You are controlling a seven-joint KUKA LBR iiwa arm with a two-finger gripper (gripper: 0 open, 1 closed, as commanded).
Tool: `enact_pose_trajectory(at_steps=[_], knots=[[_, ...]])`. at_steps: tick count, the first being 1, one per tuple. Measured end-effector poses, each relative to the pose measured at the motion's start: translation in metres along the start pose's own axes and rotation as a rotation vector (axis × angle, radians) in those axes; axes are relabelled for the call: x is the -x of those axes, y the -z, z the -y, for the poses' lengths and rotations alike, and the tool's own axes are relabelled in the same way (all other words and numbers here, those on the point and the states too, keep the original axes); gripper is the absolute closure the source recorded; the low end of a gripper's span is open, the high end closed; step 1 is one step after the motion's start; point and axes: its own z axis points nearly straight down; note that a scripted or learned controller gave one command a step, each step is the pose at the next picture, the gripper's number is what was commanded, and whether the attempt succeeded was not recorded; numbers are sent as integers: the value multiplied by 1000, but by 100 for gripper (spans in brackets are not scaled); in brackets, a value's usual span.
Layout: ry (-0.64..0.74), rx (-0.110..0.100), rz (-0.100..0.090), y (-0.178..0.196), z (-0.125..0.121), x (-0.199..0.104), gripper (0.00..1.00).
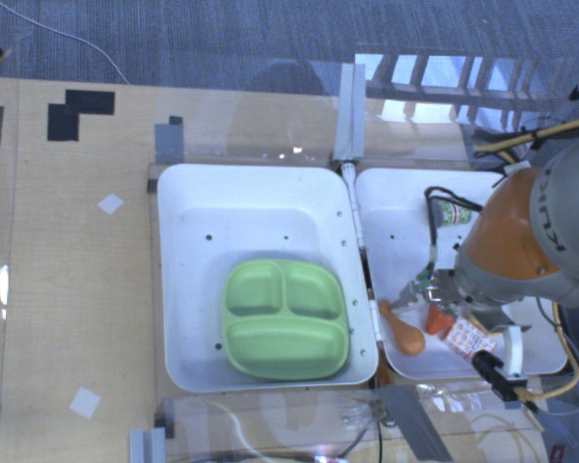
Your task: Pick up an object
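Wooden table (68,287), two white bins | right bin (396,230): orange drumstick toy (402,328) by fingers (432,292), grip state unclear | likely light, stiff, smooth; pinch its narrow end

Bright, even light falls from above, glare streaks the clear panels behind my bins (270,201), soft shadows pool inside their white walls, and my wrist looks slightly blurred against the sharper tabletop (68,287).

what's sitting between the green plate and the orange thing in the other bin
In the camera view, bare white bin floor and the two bins' adjoining walls separate the green plate from the orange thing; no other object lies there.
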Motion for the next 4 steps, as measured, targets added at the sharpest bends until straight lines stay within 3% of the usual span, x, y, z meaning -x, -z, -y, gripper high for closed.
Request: enact_pose_trajectory(at_steps=[1, 2, 3, 4], knots=[[-292, -2, -2, 0, -2, -4, 0], [-291, -2, -2, 0, -2, -4, 0], [-283, 0, -2, 10, -5, -4, 100], [-283, 0, -2, 10, -5, -4, 0]])
